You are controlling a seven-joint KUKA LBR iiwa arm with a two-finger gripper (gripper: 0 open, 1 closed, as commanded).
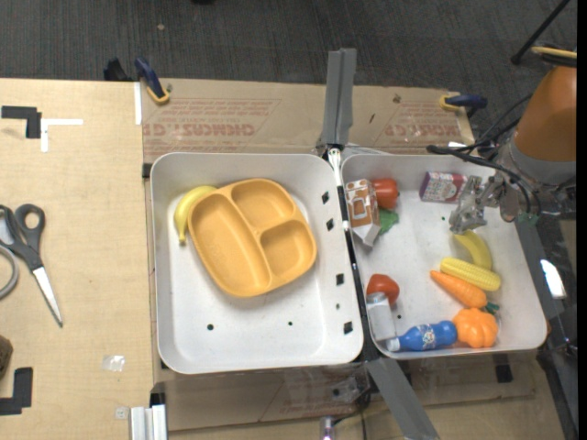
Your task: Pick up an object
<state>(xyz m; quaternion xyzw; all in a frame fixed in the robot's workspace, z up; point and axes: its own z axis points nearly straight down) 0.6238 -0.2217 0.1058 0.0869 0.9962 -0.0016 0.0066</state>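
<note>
— Over the far right part of the right bin (527,273), what does the tool (470,211) do?
— It hangs just above a yellow banana (474,247); whether it is wide or narrow, I cannot tell.
— And nearby?
— A corn cob (470,274) and a carrot (459,290) lie beside it, toward the near right corner.

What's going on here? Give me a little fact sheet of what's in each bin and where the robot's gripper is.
left bin: orange divided plate, banana tucked against its left rim
right bin: carrot, corn cob, small pumpkin, blue bottle, purple packet, other toy foods
gripper: over the right bin's upper right part, above a second banana
held: nothing visible
</note>
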